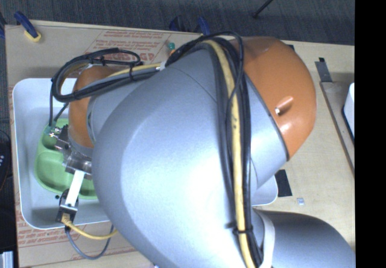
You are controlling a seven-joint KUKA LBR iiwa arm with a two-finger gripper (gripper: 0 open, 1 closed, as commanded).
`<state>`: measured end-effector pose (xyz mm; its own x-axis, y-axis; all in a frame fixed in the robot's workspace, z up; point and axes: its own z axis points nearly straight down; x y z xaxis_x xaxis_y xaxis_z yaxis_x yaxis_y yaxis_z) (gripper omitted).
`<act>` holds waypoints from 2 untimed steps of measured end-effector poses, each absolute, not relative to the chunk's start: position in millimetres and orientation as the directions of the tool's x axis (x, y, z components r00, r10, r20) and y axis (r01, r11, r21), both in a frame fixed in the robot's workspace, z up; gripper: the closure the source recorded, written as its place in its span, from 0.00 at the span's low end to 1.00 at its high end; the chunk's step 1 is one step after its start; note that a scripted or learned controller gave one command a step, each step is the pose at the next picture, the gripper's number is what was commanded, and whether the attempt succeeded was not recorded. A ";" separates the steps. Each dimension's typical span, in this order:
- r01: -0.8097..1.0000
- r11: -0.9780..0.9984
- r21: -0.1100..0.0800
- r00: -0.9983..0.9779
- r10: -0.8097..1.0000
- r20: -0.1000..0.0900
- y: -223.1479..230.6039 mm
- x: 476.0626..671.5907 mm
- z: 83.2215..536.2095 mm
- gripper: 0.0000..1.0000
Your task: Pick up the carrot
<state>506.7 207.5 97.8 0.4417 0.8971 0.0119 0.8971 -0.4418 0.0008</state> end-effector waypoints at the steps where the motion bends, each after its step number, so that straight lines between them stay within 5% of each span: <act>1: 0.997 -0.072 0.005 0.071 0.997 0.017 134.9 483.7 97.3 1.00; 2: 0.930 -0.367 -0.005 0.367 0.930 -0.002 217.6 552.1 179.3 1.00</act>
